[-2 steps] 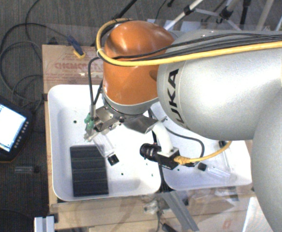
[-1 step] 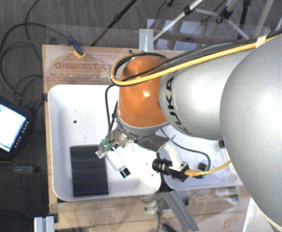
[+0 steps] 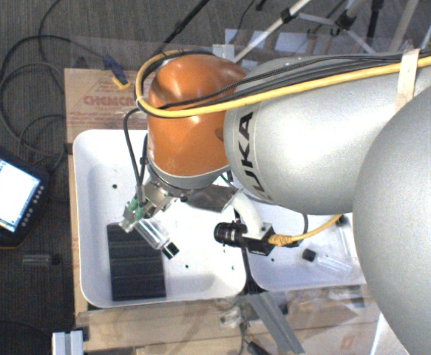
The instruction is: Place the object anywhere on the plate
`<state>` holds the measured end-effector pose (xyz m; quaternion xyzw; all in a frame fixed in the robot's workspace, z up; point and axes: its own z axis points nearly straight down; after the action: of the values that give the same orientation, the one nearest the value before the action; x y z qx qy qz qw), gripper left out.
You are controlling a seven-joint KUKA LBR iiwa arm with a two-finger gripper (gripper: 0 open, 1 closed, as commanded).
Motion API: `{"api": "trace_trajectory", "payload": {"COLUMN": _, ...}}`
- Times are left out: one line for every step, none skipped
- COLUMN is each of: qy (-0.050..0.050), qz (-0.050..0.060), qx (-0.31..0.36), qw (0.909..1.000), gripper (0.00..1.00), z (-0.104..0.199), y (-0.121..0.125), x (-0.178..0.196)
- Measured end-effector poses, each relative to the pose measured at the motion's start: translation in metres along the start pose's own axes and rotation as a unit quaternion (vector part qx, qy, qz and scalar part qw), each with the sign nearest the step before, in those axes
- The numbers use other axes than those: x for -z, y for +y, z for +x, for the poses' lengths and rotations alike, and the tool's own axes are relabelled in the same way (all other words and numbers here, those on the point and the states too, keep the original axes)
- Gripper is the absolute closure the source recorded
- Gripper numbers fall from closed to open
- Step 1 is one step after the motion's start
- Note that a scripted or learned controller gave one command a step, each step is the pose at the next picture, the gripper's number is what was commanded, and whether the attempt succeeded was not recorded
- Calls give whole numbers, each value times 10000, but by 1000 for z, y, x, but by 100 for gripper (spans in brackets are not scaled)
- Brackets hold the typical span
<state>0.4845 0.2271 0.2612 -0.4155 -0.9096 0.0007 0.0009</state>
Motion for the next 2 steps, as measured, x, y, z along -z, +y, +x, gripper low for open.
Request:
{"api": "trace_trajectory", "payload": {"qy": 1, "qz": 0, "qx": 0, "qw": 10000, "gripper": 0, "z": 0, "y": 0, "x": 0}}
{"api": "trace_trajectory", "payload": {"qy": -12, "qz": -55, "qx": -56, "qw": 10000, "gripper": 0, "z": -1, "y": 2, "x": -163}}
